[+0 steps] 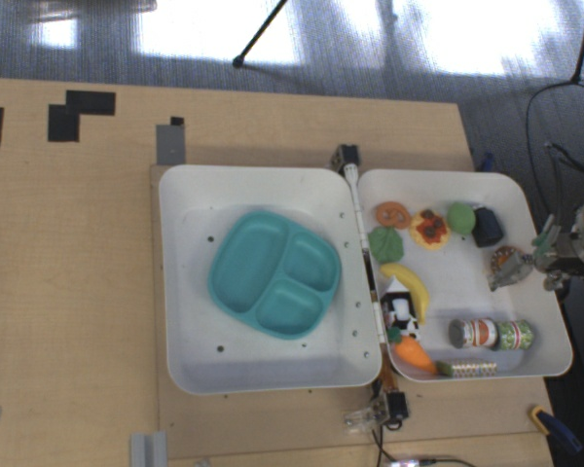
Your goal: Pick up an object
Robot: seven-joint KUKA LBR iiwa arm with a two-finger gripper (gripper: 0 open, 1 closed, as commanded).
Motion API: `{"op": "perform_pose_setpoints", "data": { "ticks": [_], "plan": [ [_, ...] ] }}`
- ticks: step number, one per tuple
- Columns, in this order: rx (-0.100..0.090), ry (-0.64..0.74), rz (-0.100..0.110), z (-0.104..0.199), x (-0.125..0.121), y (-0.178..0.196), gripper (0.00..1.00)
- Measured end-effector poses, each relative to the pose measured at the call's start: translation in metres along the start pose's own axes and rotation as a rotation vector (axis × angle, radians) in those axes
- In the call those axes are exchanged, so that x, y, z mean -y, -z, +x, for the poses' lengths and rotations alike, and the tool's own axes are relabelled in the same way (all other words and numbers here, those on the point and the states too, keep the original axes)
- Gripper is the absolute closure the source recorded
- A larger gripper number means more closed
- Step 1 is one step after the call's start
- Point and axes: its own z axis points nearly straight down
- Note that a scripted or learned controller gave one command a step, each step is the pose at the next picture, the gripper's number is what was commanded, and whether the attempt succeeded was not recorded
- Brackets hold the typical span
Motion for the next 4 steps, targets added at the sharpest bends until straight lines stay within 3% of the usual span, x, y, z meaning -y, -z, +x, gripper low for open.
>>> {"op": "perform_pose_setpoints", "data": {
  "ticks": [1,2,3,4],
  "plan": [
    [-0.002,-0.002,0.003,0.023,0.004,-0.098,0.0],
    [0.002,-0.003,-0.004,0.058,0.002,-0.124,0.0],
    [0.0,0.001,-0.002,0.062,-0.079,-0.08,0.0],
    [-0.001,-0.003,0.002,0.036,0.004,-0.114,0.0]
  ]
}}
